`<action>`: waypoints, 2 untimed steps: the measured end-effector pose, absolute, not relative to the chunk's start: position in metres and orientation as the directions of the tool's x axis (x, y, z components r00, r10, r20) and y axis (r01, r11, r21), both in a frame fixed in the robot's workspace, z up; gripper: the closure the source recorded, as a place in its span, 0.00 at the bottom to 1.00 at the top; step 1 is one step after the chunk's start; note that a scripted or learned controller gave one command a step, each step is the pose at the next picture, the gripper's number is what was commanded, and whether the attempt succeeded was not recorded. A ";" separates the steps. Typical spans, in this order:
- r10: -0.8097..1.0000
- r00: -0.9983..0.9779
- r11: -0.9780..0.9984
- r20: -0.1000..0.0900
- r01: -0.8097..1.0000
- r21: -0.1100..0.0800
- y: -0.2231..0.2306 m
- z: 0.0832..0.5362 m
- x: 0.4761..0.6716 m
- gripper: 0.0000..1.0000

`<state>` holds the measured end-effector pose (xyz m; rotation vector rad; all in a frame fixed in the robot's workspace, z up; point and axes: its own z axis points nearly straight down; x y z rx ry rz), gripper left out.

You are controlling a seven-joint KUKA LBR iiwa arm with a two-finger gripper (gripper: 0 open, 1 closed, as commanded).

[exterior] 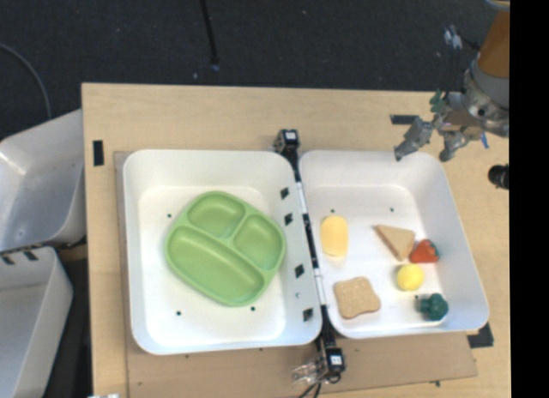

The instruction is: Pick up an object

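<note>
Past the broccoli [433, 305], gripper [426, 142] spread, empty.

Single fixed camera above bench [257, 113], looking down at slant, both bins [137, 216] in frame.

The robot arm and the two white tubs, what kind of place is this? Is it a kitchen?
Probably a robot lab, not a kitchen. The food looks like toys, sorted in a white bin beside a green plate, and a gripper hangs over a plain wooden bench with cables around.
</note>
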<state>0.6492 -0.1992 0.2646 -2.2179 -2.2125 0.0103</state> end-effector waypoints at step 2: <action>1.000 0.001 -0.001 -0.003 1.000 -0.002 -0.211 0.222 0.652 0.00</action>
